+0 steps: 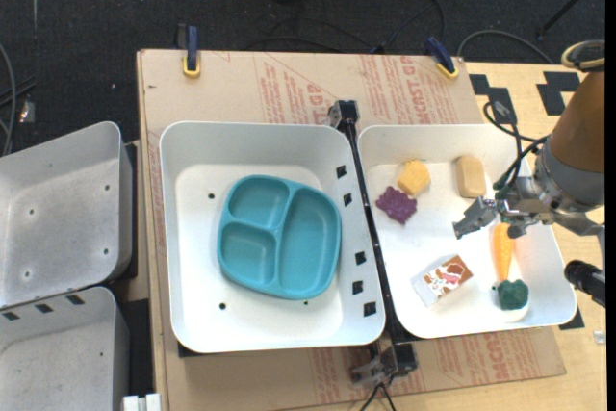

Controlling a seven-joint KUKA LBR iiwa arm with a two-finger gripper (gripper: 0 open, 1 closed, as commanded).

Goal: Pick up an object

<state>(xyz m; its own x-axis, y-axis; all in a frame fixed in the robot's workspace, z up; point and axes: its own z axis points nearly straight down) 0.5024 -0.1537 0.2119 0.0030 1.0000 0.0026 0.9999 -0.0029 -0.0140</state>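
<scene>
In the right bin, the gripper is hovering just above the carrot's far end, holding nothing; how wide it is standing I cannot tell. The carrot is lying as a smooth orange taper beside a knobbly green lump.

From my station I see the arm as a thick rounded column with a wide orange band on its upper part and a grey collar ring beneath it. Below the collar the wrist narrows into a cluster of grey and silver metal blocks. Thin black cables loop along its left side and run down into that hardware. The gripper is dark grey, angular and short; its fingers look like flat dark plates, I think, though the view is too coarse for detail.
</scene>
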